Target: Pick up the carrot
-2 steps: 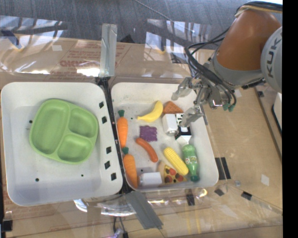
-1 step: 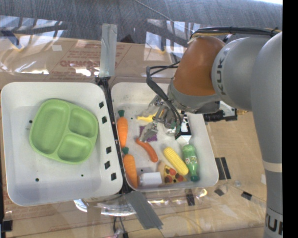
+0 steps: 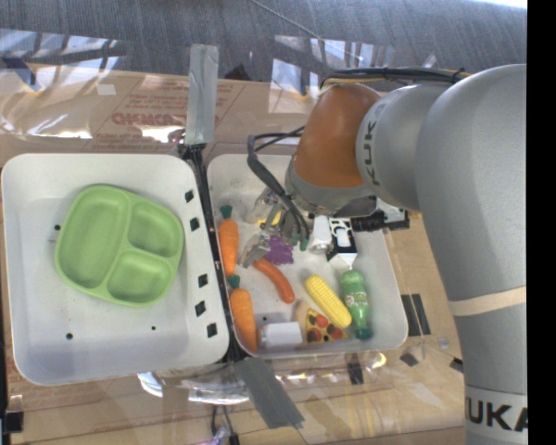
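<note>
Camera view, looking down at a slant, has the grey KUKA arm [image 3: 463, 230] coming in from the right, its orange band [image 3: 329, 146] bent over the far half of the right shallow white bin [image 3: 394, 295]. Below the band the metal two-finger gripper [image 3: 271, 230] points down and leftward into that bin, just above a small purple toy [image 3: 279, 248]; whether its fingers are apart or together cannot be told, and nothing is seen held between them.

"KUKA" reads in black letters on the wrist housing and again, larger, on the arm's lower body at the bottom right. Reddish mirrored print on the brown cardboard behind the bins is too faint to read.

Two orange plastic carrots lie along the right bin's left wall: the far carrot [image 3: 228, 245] just left of the gripper, the near carrot [image 3: 243, 317] by the front left corner. Between them and the right wall lie one red-orange chilli pepper [image 3: 276, 280], one yellow corn cob [image 3: 327, 300], one green bottle [image 3: 356, 302] and one white block [image 3: 280, 334].

The left shallow white bin [image 3: 37, 332] carries one green three-compartment plate [image 3: 120, 243].
</note>
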Controlling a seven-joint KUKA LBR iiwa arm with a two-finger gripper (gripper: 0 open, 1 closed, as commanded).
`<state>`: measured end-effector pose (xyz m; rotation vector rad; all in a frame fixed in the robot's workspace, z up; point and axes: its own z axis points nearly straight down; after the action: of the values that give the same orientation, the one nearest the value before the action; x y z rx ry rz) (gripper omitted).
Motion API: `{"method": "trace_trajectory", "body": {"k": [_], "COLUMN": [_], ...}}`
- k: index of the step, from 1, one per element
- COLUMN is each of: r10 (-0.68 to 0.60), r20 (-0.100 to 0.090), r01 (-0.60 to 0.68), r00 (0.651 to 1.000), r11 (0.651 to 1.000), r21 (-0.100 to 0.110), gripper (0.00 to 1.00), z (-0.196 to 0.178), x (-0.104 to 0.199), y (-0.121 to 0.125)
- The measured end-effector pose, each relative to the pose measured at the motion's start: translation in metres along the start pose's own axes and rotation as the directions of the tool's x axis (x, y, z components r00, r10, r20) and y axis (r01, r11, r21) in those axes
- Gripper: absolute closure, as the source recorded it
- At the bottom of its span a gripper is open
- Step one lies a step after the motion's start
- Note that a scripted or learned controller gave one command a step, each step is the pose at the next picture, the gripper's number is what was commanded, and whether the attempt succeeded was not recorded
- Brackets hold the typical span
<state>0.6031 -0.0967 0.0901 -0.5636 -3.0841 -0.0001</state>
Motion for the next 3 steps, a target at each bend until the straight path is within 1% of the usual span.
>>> {"method": "trace_trajectory", "body": {"k": [1, 2, 3], "r10": [-0.01, -0.288, -0.483], "r20": [0.003, 0.013, 0.011], "r01": [0.01, 0.288, 0.483], "r00": [1.0, 0.958, 0.876], "r11": [1.0, 0.958, 0.876], "r21": [0.0, 0.0, 0.002], "gripper": [1.0, 1.0, 1.0], "z": [-0.012, -0.104, -0.116], "x": [-0.001, 0.025, 0.004], "y": [0.002, 0.054, 0.109]}}
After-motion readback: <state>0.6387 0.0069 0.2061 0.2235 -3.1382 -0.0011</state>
